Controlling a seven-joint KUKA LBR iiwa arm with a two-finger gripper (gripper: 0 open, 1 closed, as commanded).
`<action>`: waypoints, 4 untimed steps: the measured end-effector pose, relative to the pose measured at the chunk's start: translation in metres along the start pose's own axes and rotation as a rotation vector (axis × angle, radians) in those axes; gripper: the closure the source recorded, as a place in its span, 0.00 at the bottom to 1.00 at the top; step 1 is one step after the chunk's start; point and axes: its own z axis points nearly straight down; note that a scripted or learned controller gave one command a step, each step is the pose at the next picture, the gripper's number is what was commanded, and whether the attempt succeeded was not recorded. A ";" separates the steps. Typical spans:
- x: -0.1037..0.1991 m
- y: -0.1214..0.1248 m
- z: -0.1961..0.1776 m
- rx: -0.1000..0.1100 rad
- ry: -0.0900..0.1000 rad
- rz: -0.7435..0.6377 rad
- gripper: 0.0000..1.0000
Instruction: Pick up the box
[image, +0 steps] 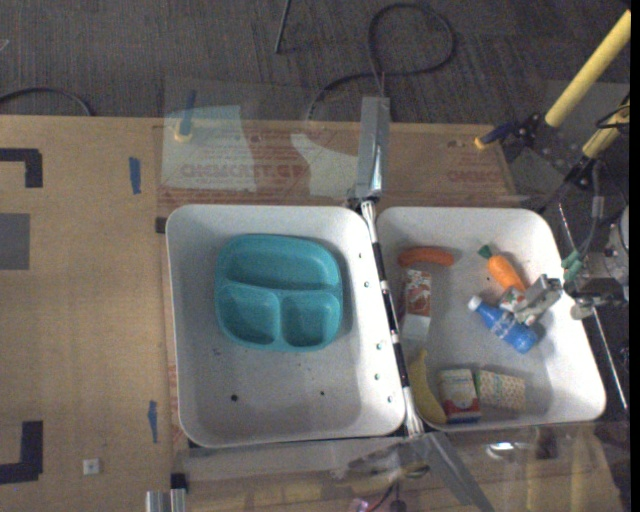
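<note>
Left bin (190, 400): a teal divided plate (280, 291), upright. Right bin (580, 390): the box (418, 294), a small carton lying flat near the left wall below a sausage (426, 257); probably light and stiff, best pinched across its narrow sides. The hand (535, 300) hovers over a blue bottle (505, 326); its state cannot be told.

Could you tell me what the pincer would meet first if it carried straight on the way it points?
Probably the blue bottle, directly beneath the pincer in the right bin; depth is unclear from above.
</note>
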 end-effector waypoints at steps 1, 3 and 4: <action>0.024 0.025 0.124 0.001 0.001 -0.142 0.00; 0.035 0.078 0.175 -0.010 -0.003 -0.275 0.00; 0.045 0.001 0.174 -0.009 -0.001 -0.244 0.00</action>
